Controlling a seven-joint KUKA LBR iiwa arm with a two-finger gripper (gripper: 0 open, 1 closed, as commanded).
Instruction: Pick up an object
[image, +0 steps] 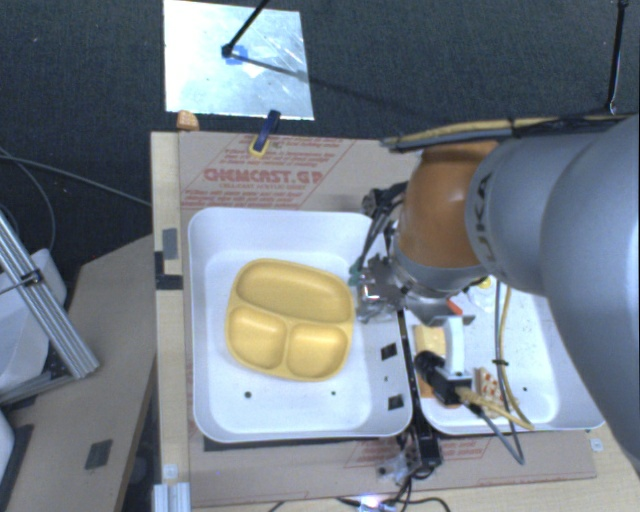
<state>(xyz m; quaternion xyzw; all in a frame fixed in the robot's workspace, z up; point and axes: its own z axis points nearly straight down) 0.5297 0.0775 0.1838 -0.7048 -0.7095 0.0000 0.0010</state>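
On the bench, the arm (530, 210) hovers over the right bin (530, 400); grip state unclear; next, descend onto an object.

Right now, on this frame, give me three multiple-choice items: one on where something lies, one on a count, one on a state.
1. Which bin holds the yellow tray?
A. left bin
B. right bin
C. neither

2. How many compartments does the tray have?
A. two
B. three
C. five

3. How does the tray lie?
A. flat, open side up
B. flipped over
C. leaning on a wall

Answers:
1 A: it lies on the floor of the left bin.
2 B: one long section sits above two smaller ones.
3 A: its hollows face the camera and it is apart from the bin walls.
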